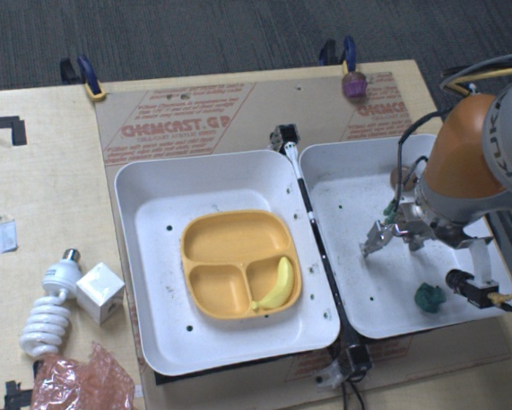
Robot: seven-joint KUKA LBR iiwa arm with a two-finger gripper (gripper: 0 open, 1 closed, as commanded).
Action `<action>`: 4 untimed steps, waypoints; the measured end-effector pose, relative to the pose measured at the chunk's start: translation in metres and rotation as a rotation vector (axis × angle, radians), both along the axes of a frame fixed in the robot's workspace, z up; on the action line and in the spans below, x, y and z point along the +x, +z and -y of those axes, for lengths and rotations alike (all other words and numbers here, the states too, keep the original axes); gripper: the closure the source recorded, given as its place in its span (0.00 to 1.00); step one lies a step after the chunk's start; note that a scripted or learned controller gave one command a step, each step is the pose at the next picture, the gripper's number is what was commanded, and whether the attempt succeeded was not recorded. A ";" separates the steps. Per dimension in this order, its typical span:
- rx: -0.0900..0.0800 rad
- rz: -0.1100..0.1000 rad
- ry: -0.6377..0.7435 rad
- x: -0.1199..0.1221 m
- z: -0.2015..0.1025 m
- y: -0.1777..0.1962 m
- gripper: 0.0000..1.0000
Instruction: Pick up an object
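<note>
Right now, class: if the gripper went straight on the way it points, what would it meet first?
Probably bare floor of the right bin; the gripper points left and downward, though depth is unclear.

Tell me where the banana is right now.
The banana lies in the lower right compartment of the yellow divided plate, which sits in the left white bin, away from the claw over the right bin.

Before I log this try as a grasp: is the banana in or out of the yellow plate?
In. The banana lies in the lower right compartment of the yellow divided plate, in the left bin.
</note>
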State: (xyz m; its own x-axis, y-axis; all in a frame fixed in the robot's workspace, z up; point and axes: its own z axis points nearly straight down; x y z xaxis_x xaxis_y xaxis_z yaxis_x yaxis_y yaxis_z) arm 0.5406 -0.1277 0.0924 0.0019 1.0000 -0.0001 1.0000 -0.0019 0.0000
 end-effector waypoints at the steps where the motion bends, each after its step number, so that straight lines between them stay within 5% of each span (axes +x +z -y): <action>1: 0.001 0.000 0.000 -0.061 -0.015 0.000 0.00; 2: 0.000 0.002 -0.002 -0.059 -0.014 0.010 1.00; 3: -0.001 0.001 0.003 0.013 -0.082 0.100 1.00; 4: -0.001 0.001 0.003 0.013 -0.082 0.100 0.00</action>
State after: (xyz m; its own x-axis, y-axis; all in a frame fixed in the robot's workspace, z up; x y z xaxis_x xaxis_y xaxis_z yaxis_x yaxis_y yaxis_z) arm 0.5539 -0.0454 0.1924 -0.0015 1.0000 -0.0011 1.0000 0.0015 0.0012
